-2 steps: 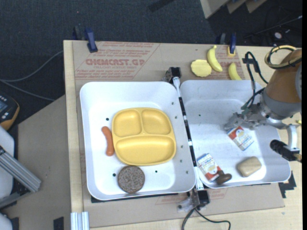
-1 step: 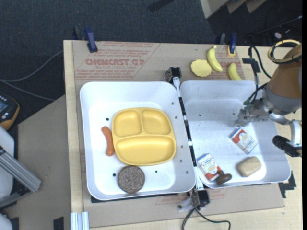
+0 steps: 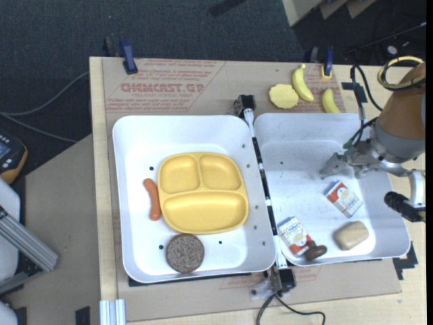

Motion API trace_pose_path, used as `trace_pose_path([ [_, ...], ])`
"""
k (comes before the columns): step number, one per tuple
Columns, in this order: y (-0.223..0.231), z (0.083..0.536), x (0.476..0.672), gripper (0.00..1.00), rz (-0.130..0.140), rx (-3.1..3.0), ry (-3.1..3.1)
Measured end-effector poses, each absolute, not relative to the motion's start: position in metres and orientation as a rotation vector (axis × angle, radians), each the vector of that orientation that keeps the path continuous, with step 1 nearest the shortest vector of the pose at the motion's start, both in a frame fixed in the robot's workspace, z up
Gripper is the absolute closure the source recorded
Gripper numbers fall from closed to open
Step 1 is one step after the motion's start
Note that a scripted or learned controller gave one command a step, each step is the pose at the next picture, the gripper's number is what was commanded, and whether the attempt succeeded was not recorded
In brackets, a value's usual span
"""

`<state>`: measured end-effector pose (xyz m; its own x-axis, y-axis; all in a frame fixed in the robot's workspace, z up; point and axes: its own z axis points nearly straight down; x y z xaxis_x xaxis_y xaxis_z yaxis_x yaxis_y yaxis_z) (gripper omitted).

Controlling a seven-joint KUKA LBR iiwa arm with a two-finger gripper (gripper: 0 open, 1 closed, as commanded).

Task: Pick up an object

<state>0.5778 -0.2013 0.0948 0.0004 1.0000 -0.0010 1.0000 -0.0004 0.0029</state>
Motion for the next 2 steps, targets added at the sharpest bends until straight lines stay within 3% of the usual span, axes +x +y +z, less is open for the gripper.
trace_pose_path([
  [1, -0.186, 0.084, 0.541, 0.0, -0.003, 2.227, 2.224],
  [2, -0.187, 0.095, 0.543, 1.0, 0.002, 2.222, 2.22],
])
